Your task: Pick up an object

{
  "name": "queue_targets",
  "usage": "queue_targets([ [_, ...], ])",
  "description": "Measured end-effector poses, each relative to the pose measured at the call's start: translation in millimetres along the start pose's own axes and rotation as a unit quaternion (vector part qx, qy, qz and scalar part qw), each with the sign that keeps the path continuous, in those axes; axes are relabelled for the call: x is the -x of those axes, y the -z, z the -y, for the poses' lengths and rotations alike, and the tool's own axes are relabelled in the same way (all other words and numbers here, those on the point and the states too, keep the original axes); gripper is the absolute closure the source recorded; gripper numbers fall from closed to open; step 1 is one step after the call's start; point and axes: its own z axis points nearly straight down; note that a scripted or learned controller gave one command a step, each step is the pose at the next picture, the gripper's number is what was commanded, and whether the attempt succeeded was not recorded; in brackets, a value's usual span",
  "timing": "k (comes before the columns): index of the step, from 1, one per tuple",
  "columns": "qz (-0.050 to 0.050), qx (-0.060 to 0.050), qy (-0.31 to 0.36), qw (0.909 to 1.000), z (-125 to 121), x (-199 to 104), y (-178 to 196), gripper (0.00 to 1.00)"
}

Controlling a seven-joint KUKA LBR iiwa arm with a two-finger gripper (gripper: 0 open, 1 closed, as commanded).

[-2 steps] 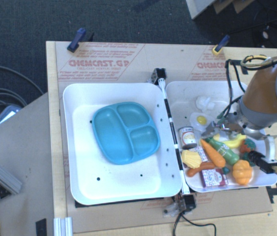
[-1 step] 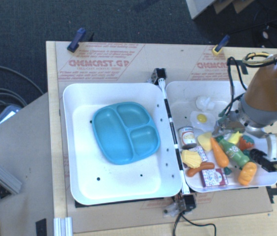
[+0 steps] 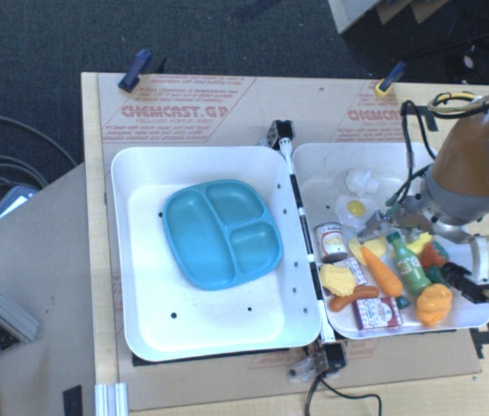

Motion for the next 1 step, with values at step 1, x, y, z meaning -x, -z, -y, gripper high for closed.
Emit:
queue_targets([
  [1, 0.000, 0.001, 0.000, 1.0000, -0.4, -0.2, 9.9, 1.00],
])
